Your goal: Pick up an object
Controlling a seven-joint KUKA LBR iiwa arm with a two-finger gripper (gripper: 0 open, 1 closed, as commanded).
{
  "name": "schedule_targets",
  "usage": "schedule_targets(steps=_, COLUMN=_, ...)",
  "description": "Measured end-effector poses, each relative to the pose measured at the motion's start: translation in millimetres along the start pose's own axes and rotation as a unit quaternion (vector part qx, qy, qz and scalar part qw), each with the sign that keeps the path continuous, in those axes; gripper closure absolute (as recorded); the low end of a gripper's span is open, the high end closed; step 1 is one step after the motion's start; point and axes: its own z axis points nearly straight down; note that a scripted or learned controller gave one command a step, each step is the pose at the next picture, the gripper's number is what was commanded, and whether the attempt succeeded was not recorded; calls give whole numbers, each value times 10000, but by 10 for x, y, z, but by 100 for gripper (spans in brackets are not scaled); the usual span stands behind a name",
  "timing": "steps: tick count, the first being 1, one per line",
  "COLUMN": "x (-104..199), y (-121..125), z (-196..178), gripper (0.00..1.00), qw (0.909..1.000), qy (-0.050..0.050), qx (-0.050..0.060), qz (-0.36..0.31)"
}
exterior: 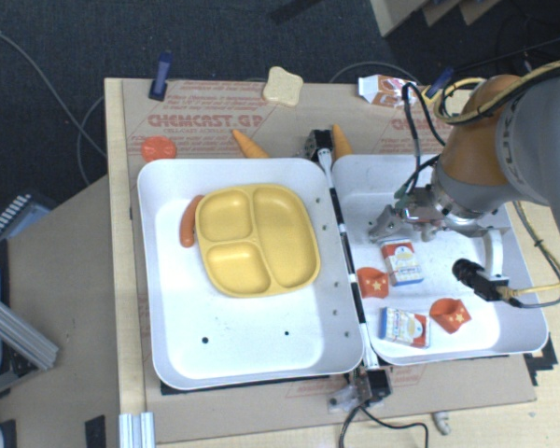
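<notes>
Lowest, a carton [405, 328]; another carton [404, 262] just below the end effector [399, 220]; its grip unclear.

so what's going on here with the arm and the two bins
A grey robot arm reaches into the right bin, its gripper low over the bin floor just above a small carton. Nothing shows between its fingers. Another carton and two red pieces lie nearby. The left bin holds a yellow divided tray and a sausage.
</notes>
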Motion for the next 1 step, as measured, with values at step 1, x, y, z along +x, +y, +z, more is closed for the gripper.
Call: schedule_targets(steps=1, x=-44, y=-157, z=149, gripper=0, qw=10000, qy=-2, qx=1, qz=10)
